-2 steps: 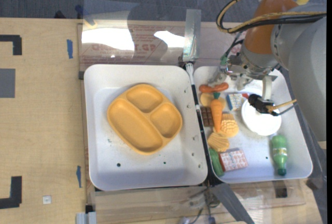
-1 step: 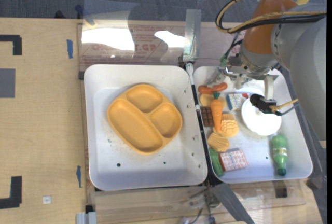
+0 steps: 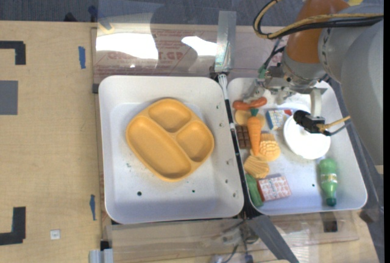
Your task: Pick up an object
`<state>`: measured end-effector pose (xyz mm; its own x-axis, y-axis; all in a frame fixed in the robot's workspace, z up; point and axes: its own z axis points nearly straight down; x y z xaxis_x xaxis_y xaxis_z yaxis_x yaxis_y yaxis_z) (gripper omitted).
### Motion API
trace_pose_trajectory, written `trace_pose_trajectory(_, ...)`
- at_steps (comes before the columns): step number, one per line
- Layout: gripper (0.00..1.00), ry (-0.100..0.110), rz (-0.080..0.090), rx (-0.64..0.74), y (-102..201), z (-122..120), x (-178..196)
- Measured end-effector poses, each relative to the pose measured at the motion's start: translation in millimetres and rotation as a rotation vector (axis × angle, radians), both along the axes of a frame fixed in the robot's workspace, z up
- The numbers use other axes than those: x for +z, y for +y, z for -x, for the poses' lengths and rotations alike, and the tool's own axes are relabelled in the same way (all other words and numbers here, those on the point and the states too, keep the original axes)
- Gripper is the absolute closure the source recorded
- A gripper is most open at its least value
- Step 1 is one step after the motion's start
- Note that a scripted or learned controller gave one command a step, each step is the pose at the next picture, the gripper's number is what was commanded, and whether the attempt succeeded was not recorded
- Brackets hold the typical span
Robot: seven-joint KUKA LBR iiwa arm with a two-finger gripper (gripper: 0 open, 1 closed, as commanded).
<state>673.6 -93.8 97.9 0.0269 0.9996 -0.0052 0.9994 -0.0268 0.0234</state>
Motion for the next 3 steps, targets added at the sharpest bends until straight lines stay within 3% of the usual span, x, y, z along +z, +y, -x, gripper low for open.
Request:
trace_pose_trajectory(2, 0.00, 0.007, 0.005, 0.176, -2.5, 1.5, 0.1)
trace_pose_trajectory(3, 1.00, -0.003, 0.005, 0.178, -1.4, -1.4, 13.1)
